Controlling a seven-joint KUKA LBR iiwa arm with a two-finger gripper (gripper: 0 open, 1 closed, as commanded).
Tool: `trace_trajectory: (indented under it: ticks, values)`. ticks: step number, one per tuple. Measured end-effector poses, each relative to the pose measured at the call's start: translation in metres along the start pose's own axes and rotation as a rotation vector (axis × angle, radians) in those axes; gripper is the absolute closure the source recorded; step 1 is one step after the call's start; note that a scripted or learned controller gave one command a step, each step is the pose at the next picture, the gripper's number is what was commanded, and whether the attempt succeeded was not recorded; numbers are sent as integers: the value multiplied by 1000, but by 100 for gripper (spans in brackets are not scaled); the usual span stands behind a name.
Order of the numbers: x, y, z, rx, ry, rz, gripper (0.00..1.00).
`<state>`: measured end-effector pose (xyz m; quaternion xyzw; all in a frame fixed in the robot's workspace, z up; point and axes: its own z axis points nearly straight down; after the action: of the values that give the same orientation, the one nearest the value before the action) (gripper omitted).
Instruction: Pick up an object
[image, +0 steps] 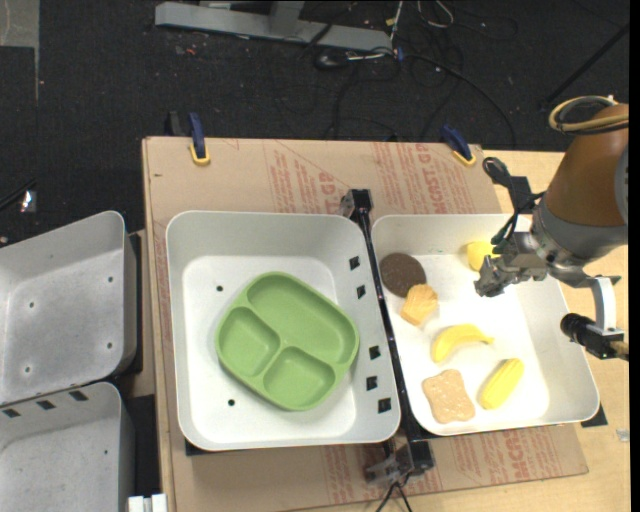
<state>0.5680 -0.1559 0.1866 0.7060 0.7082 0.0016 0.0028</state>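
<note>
Gripper: two-finger gripper hung low over the right white bin, near its far edge.
Fingers: state could not be told.
Nearest object: small yellow piece, just beside the gripper, probably the target.
Other objects: yellow banana and brown disc, loose in the same bin.
Left bin: green divided tray.

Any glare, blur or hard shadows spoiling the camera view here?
Camera view: even lighting, soft shadows only; mild sheen on the right bin floor, no blown-out glare; green tray and banana sharp; gripper dark, detail hard to read.
</note>
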Motion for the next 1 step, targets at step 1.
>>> trace_trajectory:
  ticks: [1]
  values:
    - [0,2,-47,1,0,0,100]
